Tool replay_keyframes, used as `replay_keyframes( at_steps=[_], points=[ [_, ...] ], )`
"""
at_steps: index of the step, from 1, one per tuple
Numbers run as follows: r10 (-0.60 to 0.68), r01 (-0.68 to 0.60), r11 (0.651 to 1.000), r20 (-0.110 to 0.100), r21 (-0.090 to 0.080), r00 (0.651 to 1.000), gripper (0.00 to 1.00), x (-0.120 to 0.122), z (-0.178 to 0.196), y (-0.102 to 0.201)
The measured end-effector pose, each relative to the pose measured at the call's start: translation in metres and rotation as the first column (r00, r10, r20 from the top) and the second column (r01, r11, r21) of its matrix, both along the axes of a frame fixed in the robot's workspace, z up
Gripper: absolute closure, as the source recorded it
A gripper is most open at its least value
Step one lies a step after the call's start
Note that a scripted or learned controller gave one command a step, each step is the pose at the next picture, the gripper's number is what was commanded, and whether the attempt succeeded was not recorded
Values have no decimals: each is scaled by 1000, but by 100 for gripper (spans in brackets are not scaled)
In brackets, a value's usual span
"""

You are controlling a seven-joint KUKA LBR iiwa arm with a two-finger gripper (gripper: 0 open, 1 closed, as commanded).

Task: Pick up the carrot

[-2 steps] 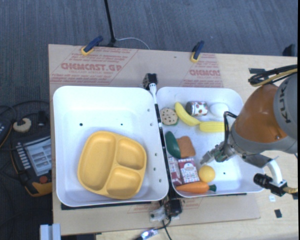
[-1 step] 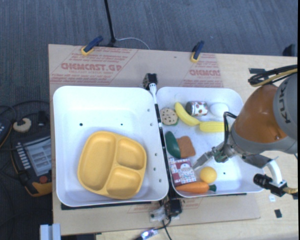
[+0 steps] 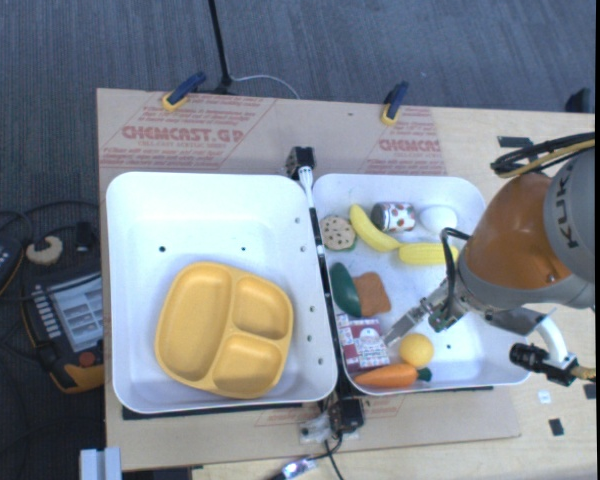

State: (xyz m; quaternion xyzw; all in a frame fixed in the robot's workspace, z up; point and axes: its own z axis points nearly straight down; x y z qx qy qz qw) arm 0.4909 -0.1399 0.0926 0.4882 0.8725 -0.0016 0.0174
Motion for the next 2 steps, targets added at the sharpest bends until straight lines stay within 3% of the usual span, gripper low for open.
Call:
replay_keyframes(
  at_steps=[1, 2],
  points=[
    [1, -1, 1000, -1, 5, 1000, 100, 1, 9, 2],
    [-645, 645, 764, -30, 16, 764, 100, -7, 61, -10]
  ],
)
